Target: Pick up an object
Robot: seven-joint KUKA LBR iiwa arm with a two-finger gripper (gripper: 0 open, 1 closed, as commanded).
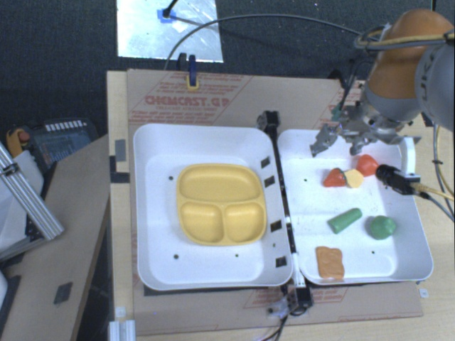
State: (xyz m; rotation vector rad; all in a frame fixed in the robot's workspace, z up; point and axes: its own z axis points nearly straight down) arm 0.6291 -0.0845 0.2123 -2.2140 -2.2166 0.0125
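Note:
The right bin point(405, 261) holds several small toy foods. A red piece point(334, 178), a yellow block point(353, 180) and an orange-red ball point(367, 165) sit close together near its far side. Nearer the front lie a green cylinder point(344, 219), a green round piece point(382, 226) and a tan slice point(330, 263). My gripper point(336, 146) hangs over the bin's far edge, just beyond the red piece. Its fingers are spread open and nothing is between them.
The left bin point(153, 190) carries a yellow divided plate point(220, 203). A black divider point(277, 190) runs between the two bins. The grey and orange arm point(405, 62) comes in from the upper right.

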